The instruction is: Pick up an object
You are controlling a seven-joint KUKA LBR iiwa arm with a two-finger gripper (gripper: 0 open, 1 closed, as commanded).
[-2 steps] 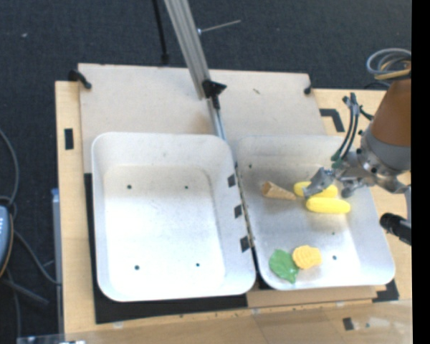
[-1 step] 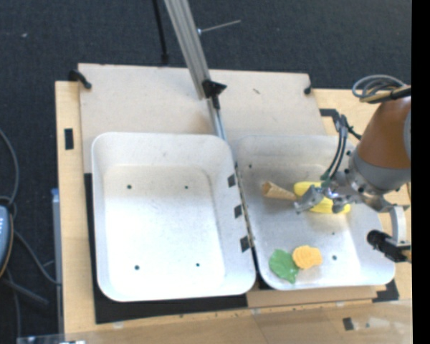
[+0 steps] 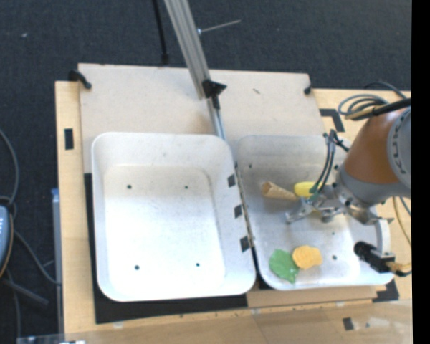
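Several small objects lie in the right bin (image 3: 272,149). A tan cone-shaped piece (image 3: 276,189) lies near its middle, with a yellow object (image 3: 304,189) just to its right. Near the front edge a green piece (image 3: 282,265) sits beside an orange-yellow round piece (image 3: 307,256). My gripper (image 3: 309,210) hangs low over the middle of the right bin, just in front of the yellow object and close to it. I see nothing held in it. The arm's orange band (image 3: 369,156) rises to the right.
The left bin (image 3: 104,192) stands next to the right one, their walls meeting at the centre. A slanted metal pole (image 3: 190,41) rises behind the bins. Cables loop at the back right of the bench.
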